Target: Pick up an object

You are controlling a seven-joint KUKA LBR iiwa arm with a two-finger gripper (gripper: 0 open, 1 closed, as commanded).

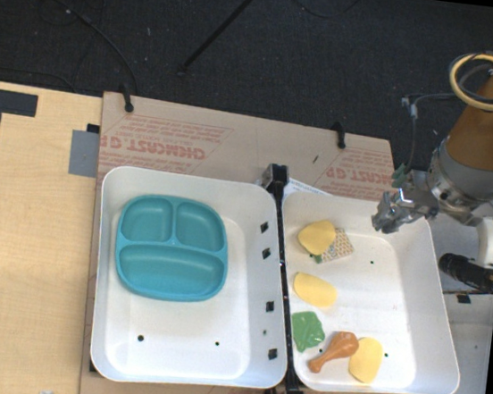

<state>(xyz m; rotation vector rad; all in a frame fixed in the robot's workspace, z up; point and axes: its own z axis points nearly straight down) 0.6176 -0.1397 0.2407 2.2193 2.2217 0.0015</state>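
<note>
Your candidates lie in the right bin (pixel 437 289): 2 yellow pieces (pixel 317 237) (pixel 314 290) on its left side, a green piece (pixel 306 329), a drumstick (pixel 334 351) and another yellow piece (pixel 366 360) near. The gripper (pixel 392 213) hovers over the far right corner, seemingly holding nothing; its spread I cannot tell. You're at the approach: next, move left and descend

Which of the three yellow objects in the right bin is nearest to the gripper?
The top yellow piece, partly over a speckled item, is nearest the gripper. The other two yellow pieces lie lower in the bin.
</note>
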